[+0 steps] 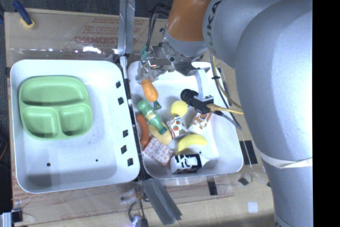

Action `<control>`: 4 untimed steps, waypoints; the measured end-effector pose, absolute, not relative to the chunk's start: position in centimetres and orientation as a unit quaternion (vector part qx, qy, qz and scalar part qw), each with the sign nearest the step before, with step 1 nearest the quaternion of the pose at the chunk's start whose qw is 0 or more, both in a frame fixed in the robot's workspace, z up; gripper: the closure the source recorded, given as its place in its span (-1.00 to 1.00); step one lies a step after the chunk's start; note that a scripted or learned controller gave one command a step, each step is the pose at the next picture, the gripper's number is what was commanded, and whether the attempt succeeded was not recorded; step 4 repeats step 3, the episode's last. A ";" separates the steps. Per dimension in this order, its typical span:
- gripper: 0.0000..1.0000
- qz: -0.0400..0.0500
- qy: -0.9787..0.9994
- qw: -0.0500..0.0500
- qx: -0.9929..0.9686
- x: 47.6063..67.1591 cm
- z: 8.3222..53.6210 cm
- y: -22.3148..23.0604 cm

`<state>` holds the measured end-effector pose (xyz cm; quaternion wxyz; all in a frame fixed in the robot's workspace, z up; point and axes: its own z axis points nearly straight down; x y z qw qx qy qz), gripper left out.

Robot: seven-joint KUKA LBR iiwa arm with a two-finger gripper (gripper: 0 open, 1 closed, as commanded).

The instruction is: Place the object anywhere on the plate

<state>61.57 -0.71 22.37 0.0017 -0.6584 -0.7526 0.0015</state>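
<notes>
Beside one green plate, one cluttered right bin.

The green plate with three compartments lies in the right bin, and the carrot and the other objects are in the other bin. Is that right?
Not quite. The camera view shows the green plate in the left bin, not the right one. The rest stands: it has three compartments, and the carrot and the other objects lie in the other bin, the right bin.

Bright even light, soft shadows, slight blur overall.
</notes>
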 end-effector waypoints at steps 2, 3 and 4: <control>1.00 0.001 -0.853 0.001 -0.522 62.7 22.0 14.4; -1.00 0.001 -0.853 0.001 -0.522 62.7 22.0 14.4; -1.00 0.001 -0.853 0.001 -0.522 62.7 22.0 14.4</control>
